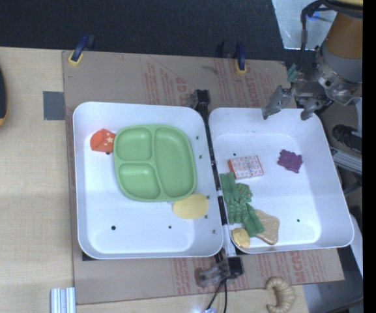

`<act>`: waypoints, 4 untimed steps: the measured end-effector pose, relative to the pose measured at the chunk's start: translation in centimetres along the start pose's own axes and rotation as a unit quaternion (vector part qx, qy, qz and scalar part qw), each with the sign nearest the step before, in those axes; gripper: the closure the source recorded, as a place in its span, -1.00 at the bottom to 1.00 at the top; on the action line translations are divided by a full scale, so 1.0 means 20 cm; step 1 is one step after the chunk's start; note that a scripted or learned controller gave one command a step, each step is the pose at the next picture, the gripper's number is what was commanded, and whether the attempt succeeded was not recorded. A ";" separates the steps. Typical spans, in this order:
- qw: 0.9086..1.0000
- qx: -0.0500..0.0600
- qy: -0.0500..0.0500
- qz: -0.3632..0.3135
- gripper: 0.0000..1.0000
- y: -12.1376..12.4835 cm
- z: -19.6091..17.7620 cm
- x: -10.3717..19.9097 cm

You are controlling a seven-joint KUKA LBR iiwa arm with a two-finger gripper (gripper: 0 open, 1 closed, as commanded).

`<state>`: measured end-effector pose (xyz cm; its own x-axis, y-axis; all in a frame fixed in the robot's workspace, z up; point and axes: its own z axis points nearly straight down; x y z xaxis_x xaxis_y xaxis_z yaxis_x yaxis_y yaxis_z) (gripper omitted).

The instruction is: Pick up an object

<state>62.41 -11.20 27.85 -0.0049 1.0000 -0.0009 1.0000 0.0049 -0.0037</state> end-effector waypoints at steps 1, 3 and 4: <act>1.000 0.003 -0.001 0.002 -1.00 -0.06 0.44 -0.33; 1.000 0.001 0.000 -0.001 -1.00 -0.04 0.94 -0.50; 1.000 0.000 -0.001 -0.001 1.00 -0.04 0.88 -0.50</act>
<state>61.65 -21.22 10.33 -0.0073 1.0000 -0.0019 1.0000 0.0073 -0.0042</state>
